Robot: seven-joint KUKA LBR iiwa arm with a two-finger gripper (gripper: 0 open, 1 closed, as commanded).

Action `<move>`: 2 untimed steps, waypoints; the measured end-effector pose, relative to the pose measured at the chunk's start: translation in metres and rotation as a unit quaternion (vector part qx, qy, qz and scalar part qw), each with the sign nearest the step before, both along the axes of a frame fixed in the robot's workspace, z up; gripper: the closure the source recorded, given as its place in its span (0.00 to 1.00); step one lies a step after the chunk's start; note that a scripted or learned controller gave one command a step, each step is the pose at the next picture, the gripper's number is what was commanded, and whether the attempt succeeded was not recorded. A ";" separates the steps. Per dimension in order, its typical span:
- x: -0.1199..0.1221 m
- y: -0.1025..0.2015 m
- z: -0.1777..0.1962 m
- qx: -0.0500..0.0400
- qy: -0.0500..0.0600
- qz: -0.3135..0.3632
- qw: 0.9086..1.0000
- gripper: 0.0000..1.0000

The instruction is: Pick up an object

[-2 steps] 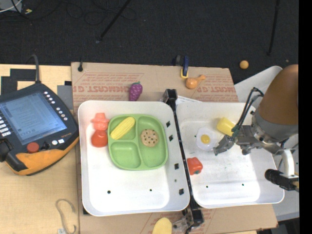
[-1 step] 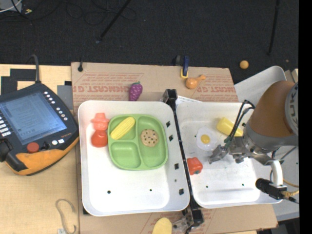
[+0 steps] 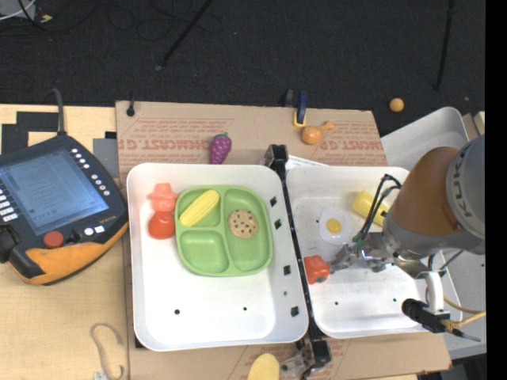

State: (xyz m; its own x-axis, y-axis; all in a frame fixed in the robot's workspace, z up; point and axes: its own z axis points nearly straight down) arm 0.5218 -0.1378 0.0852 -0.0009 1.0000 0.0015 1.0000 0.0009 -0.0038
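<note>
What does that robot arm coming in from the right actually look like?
The arm is thick and rounded: grey metal with a broad orange-brown band above the wrist. Black cables loop along its left side. At its tip sits a small gripper of dark and silvery metal parts. A black cylindrical fitting with a white bracket juts out below the arm.

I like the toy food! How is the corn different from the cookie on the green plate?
The corn is yellow and long, lying slantwise; the cookie is tan, round and flat with dark specks. The corn fills the upper left compartment of the green plate; the cookie sits in the right compartment. The corn looks larger than the cookie. Both rest on the same plate in the left bin, far from the gripper.
</note>
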 end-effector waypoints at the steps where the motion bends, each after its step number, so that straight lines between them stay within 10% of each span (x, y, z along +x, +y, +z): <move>1: 0.000 -0.002 0.013 0.000 -0.001 -0.004 1.000 1.00; 2: -0.003 -0.002 0.055 -0.001 -0.002 -0.002 1.000 1.00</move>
